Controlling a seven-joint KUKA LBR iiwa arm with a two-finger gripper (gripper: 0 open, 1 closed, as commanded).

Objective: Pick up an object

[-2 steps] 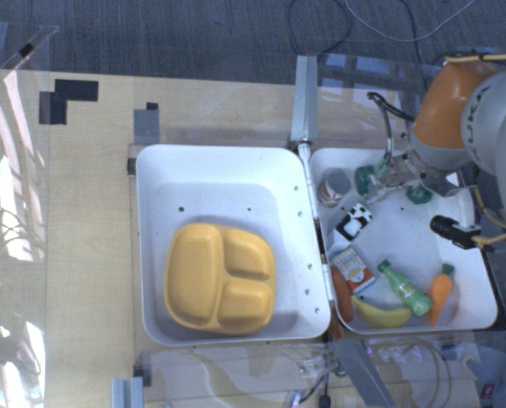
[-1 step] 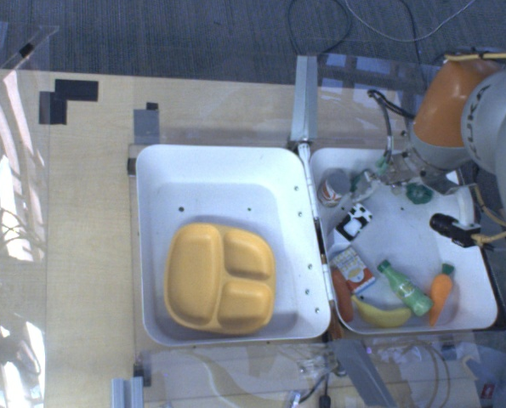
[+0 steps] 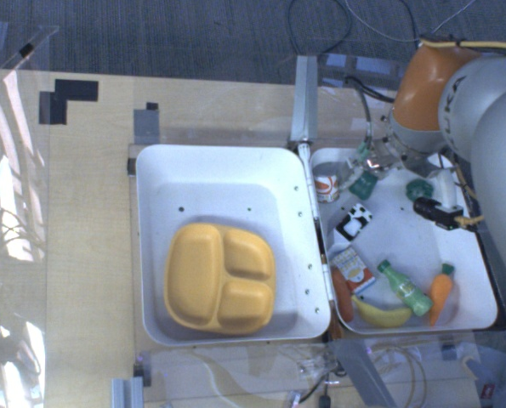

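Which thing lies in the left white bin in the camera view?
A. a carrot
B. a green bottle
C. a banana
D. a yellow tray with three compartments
D: the yellow tray lies alone on the floor of the left bin, while the banana, the green bottle and the carrot all lie in the right bin.

light: bright, even | glare: left clear panel (image 3: 14,228) | shadows: soft | focus: slightly soft, perhaps compression
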